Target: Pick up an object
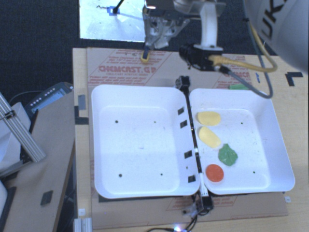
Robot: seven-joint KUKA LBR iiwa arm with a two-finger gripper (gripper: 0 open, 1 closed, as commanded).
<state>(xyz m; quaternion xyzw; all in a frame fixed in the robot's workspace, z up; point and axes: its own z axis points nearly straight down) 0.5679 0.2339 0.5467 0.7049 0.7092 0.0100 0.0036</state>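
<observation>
Gripper [153, 43] hangs at the top centre of the frame, above the cardboard [120, 67] and beyond the far edge of both bins. Parted or closed? Can't tell from here. A small yellow bit [145, 58] shows right under its tip against the cardboard; gripped or just lying there, can't tell either. Down-frame, the left bin [104, 98] and right bin [270, 124] sit touching along the middle. The pickings are all in the right bin, along its left side: yellow piece [208, 118] uppermost, second yellow [209, 137] just below it, green lump [227, 155] lower and a touch right, orange disc [215, 173] nearest the bottom rim. All four lie well apart from the gripper. A green scrap [239, 86] lies on the cardboard just past the right bin's top edge.
</observation>
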